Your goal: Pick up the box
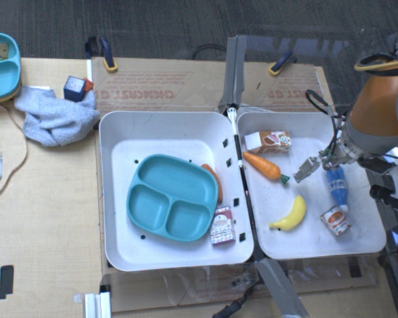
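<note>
1. Two white bins side by side on the table [46, 197]: left bin [116, 177], right bin [358, 240].
2. Box [268, 142], white with an orange-brown print, lying on its side at the far left of the right bin, just beyond the carrot [261, 165].
3. Also in the right bin: banana [290, 215] near the middle front, plastic bottle [336, 186] with a blue label to the right, small can [335, 220] just nearer than the bottle.
4. Gripper [308, 168] reaching in from the right, hanging above the bin floor between carrot and bottle, well apart from the box.
5. Jaws: cannot tell whether spread or closed; nothing seen between them.
6. In the left bin: teal divided plate [172, 197], a second small carton [223, 227] at its near right edge, an orange item [214, 181] peeking out behind it.
7. On the far left table: grey cloth [56, 119].
</note>
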